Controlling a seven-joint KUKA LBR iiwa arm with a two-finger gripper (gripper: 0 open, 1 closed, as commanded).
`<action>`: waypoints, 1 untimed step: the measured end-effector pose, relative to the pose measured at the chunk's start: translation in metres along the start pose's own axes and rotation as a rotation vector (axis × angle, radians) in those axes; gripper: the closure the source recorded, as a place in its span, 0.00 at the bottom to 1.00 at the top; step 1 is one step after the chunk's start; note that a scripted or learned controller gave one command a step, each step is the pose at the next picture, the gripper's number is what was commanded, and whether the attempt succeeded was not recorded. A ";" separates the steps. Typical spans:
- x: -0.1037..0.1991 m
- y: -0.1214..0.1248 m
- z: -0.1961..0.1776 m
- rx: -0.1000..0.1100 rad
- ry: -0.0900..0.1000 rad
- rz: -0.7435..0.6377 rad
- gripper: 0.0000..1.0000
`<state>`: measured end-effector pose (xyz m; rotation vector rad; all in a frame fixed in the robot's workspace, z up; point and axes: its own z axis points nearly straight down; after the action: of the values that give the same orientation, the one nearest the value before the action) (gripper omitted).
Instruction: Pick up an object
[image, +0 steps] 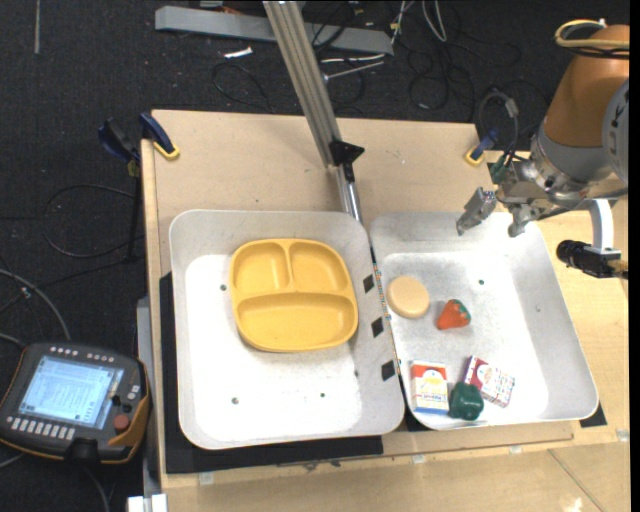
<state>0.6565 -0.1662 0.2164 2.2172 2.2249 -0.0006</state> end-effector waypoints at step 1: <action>0.000 0.000 0.000 0.000 0.000 0.000 0.00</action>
<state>0.6565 -0.1662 0.2164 2.2173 2.2251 -0.0013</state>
